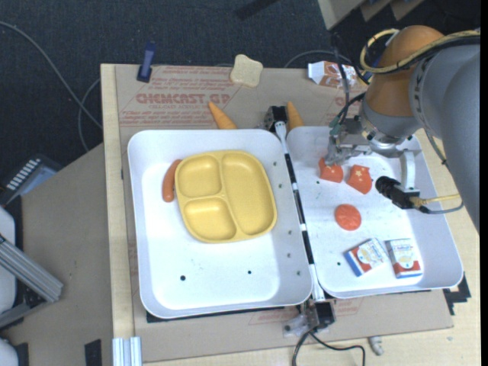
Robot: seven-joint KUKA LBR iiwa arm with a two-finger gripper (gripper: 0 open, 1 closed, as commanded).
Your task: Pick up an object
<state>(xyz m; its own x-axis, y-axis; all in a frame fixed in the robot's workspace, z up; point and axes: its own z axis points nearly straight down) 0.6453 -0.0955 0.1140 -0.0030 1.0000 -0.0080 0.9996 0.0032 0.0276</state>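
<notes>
Hovering over the right-hand white plastic bin's top-left corner, my gripper, fingers apart, straddles a small, light, rigid-looking red toy chunk best pinched across its flat sides.

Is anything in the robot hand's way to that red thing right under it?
Nothing visible is. The gripper hangs right over the red piece in the right bin, with no other thing between them. A second red piece lies just beside it, apart, and a round red one lies nearer the camera.
</notes>
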